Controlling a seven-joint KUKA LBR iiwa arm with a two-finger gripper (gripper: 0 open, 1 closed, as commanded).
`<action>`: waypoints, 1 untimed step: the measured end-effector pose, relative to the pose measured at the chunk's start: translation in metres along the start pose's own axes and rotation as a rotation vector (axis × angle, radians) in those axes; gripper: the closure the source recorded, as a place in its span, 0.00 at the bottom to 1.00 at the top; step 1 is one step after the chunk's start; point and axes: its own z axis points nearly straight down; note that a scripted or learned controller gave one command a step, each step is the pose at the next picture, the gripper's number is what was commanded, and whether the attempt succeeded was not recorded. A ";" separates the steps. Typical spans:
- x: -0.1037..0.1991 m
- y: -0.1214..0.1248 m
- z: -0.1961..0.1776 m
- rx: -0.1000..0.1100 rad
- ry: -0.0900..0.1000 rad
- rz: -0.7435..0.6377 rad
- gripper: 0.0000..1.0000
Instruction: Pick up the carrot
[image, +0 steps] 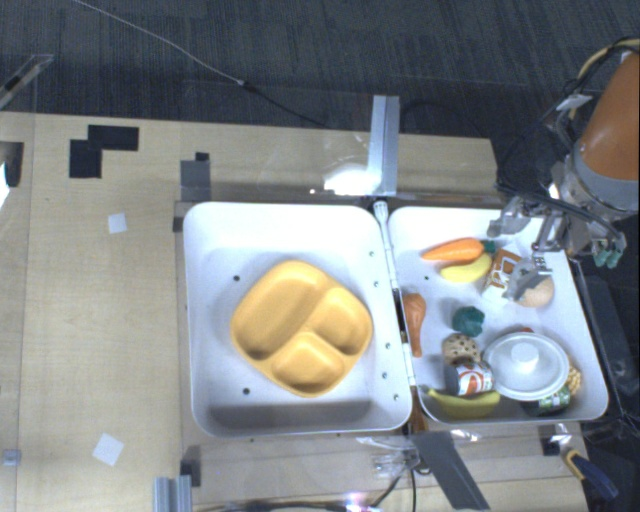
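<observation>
The carrot (455, 249), orange with a green top, lies on its side near the back of the right bin (590, 345), resting against a small yellow fruit (466, 270). My gripper (518, 252) hangs just right of the carrot's green end, over the bin's back right part. Its fingers (507, 219) stand apart, open, and do not hold the carrot. A small orange-and-white item (501, 270) and a beige egg-shaped thing (539, 292) lie under the gripper.
The left bin (215, 250) holds a yellow sectioned plate (300, 325). In the right bin lie an orange drumstick-shaped piece (413, 315), a teal item (467, 320), a white lidded bowl (526, 362), a small can (472, 380) and a banana (462, 403).
</observation>
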 end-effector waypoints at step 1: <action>-0.051 0.026 0.053 -0.001 0.001 0.269 0.00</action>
